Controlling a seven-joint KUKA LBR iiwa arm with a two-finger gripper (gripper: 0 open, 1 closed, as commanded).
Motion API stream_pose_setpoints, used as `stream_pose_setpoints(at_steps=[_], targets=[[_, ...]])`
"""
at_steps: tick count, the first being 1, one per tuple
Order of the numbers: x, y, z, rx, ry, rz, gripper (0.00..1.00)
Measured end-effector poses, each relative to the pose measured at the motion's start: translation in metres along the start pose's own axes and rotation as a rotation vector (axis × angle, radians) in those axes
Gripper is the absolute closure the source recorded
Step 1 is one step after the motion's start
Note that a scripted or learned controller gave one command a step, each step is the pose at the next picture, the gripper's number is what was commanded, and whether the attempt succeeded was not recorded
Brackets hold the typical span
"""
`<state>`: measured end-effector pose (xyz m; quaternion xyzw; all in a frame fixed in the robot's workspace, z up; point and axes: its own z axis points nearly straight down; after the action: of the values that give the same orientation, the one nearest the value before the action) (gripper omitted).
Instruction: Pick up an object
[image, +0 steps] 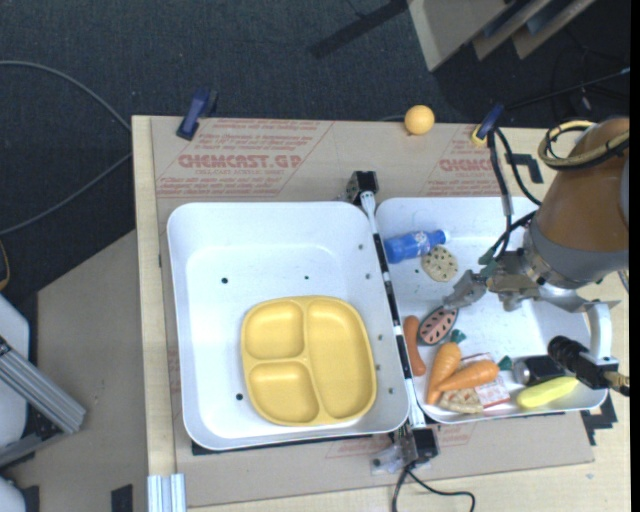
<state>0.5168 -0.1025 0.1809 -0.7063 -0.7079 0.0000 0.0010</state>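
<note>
A yellow divided plate (308, 358) sits in the left bin (200, 240). In the right bin (470, 212), carrots (458, 372) (crowded) lie below the gripper (470, 288), fingers spread, pinching nothing. Best descend squarely over one carrot, avoiding neighbours.

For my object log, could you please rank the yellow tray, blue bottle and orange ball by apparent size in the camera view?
1. yellow tray
2. blue bottle
3. orange ball
</note>
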Motion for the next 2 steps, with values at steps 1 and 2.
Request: stream_pose_setpoints(at_steps=[1, 2], targets=[[0.006, 0.014, 0.083, 0.001, 0.0, 0.003, 0.0], [-0.006, -0.009, 0.097, 0.001, 0.0, 0.004, 0.0]])
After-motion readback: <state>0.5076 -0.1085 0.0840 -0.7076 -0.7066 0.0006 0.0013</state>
